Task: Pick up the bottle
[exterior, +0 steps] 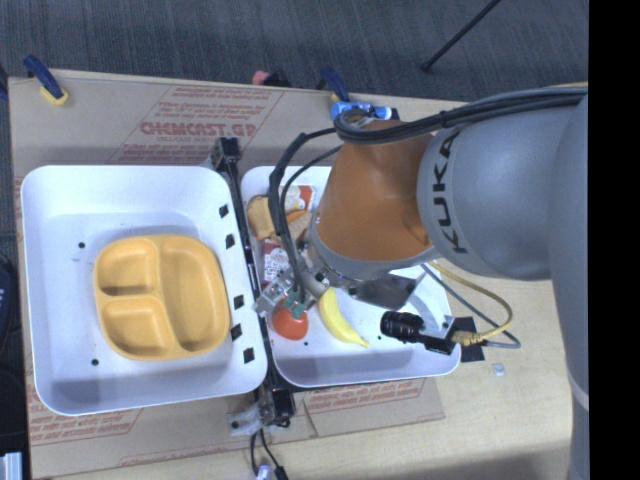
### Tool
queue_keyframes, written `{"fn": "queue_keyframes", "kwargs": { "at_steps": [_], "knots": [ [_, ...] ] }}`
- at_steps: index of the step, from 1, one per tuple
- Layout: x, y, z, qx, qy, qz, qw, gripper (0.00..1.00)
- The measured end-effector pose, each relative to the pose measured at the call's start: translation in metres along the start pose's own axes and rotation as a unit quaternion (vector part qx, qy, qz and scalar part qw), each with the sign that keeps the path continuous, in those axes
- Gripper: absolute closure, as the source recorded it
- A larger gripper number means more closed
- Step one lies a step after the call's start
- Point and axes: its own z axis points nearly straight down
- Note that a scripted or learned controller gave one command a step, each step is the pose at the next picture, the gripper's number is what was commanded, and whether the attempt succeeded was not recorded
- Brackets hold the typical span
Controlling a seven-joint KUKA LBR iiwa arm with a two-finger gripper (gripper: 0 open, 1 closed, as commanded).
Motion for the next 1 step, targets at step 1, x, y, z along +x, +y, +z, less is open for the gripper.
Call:
{"fn": "queue_keyframes", "kwargs": {
  "at_steps": [1],
  "knots": [
    [0.0320, 0.0279, -0.0120, 0.001, 0.000, -0.011, 0.9999, 1.00]
  ]
}}
